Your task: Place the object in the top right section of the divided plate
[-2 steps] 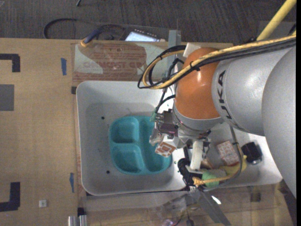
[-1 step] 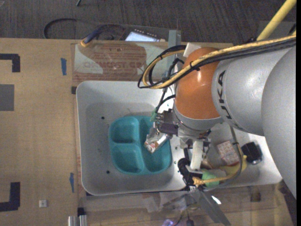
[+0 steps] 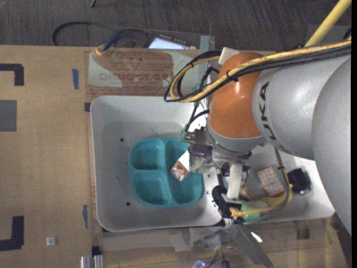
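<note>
Your arm (image 3: 268, 105) is hanging over the bin (image 3: 106, 121); its fingers (image 3: 189, 163) are clamping the object (image 3: 180, 171) over the plate's (image 3: 150, 177) right edge.

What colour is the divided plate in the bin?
Teal, a blue-green; the divided plate shows best in the camera view, lying in the white bin.

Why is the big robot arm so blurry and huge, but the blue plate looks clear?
In the camera view, the arm sits close to the lens, so it looms large and soft-edged; the teal divided plate lies farther down in the white bin and looks sharper. Lighting is even, with a soft shadow by the plate and mild glare on the orange band.
</note>
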`<state>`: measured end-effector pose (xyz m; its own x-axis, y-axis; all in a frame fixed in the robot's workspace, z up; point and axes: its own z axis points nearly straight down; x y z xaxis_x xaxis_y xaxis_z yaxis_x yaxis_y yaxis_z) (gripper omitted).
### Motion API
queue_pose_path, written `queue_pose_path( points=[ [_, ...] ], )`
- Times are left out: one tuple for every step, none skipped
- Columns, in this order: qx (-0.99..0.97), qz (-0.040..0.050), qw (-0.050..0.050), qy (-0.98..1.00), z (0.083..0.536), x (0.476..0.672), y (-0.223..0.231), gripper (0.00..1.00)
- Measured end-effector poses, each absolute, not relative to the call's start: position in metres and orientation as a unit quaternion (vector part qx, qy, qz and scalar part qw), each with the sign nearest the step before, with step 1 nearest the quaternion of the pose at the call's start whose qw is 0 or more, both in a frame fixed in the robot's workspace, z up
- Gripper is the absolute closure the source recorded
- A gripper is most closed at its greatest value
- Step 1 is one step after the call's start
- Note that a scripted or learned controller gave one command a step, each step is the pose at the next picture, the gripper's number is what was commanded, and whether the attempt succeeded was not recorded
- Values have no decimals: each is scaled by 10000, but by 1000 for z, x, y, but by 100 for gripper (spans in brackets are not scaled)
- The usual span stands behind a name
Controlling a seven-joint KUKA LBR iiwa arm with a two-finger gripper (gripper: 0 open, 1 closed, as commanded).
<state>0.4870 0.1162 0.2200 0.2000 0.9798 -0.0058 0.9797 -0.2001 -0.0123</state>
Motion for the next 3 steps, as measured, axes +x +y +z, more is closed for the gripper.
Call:
queue_pose_path(
  points=[
    [-6908, 25, 27, -7230, 185, 480, 62, 100],
    [-6521, 17, 9, -7582, 220, 485, 135, 100],
    [-5794, 13, 5, -8150, 214, 515, 148, 100]
  ],
)
